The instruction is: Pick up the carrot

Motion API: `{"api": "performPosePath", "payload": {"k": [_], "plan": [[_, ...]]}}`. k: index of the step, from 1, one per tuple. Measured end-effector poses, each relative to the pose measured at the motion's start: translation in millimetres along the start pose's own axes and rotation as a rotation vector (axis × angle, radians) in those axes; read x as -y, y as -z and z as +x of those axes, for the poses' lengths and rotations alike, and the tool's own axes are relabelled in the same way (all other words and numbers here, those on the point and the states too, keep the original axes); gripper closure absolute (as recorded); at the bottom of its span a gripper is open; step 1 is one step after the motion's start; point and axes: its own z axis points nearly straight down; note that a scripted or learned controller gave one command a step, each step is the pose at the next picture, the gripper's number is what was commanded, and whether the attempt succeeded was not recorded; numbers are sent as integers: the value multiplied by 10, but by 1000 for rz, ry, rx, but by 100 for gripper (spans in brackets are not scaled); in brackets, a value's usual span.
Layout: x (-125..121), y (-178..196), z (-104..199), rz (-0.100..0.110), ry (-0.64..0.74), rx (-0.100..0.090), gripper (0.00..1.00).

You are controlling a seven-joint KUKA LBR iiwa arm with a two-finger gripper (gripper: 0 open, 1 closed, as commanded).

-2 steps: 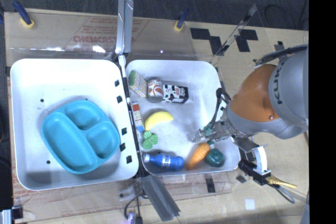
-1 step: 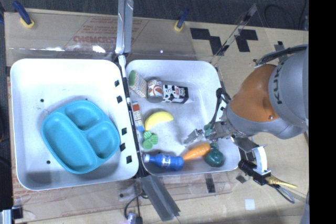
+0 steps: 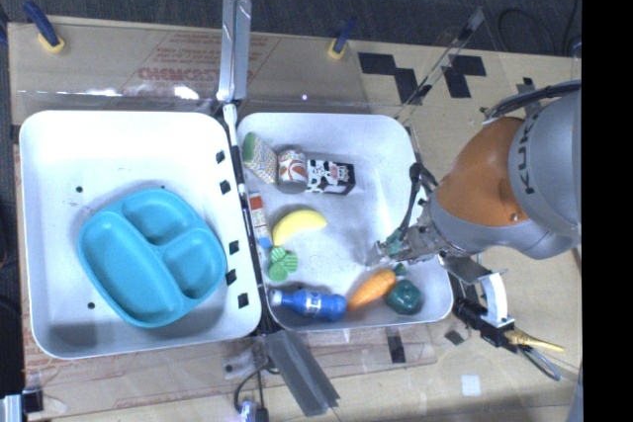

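Observation:
The orange carrot (image 3: 371,289) lies tilted near the front right corner of the right bin (image 3: 326,126). It rests between a blue bottle (image 3: 309,303) on its left and a dark green round item (image 3: 404,295) on its right. My gripper (image 3: 393,250) hangs at the bin's right side, just above and slightly behind the carrot, reaching in from the grey and orange arm (image 3: 485,188). Nothing shows in its grip.
The right bin also holds a yellow banana-like piece (image 3: 297,224), a small green item (image 3: 283,263), a cow-print carton beside a can (image 3: 318,174) and a green packet (image 3: 259,159). A blue divided plate (image 3: 148,257) lies in the left bin (image 3: 59,143).

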Motion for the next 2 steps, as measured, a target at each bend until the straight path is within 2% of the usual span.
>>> {"api": "performPosePath", "payload": {"k": [1, 2], "plan": [[-1, 0, 1, 0, 0, 0, 0], [1, -159, 2, -5, 294, 2, 0]]}}
